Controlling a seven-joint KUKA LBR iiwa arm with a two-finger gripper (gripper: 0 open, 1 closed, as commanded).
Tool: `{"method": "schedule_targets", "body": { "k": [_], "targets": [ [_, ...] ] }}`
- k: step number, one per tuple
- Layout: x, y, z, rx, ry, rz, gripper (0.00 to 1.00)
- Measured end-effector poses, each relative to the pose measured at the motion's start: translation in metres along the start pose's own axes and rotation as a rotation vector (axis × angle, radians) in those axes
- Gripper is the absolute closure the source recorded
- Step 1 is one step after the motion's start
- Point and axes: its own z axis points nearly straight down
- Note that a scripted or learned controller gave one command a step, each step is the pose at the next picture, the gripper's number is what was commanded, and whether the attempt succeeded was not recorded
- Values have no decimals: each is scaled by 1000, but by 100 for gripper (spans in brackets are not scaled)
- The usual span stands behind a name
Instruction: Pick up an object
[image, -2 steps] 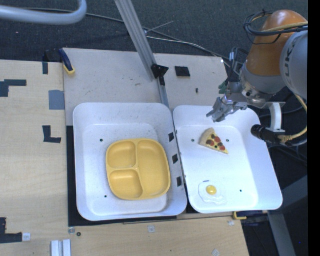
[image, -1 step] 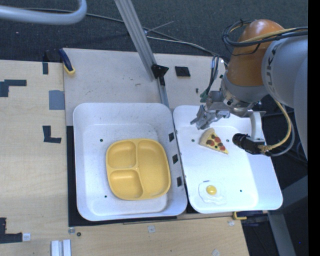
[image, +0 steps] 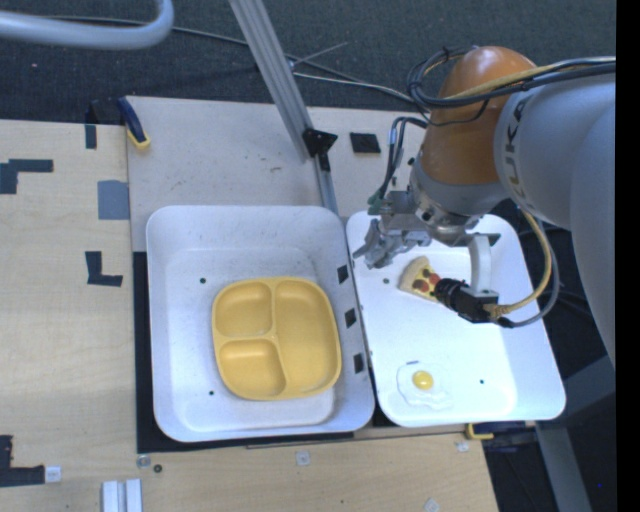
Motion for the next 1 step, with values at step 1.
{"method": "schedule_targets", "body": {
  "k": [1],
  "targets": [
    [53,-14,-4,0,0,0,100]
  ]
}}
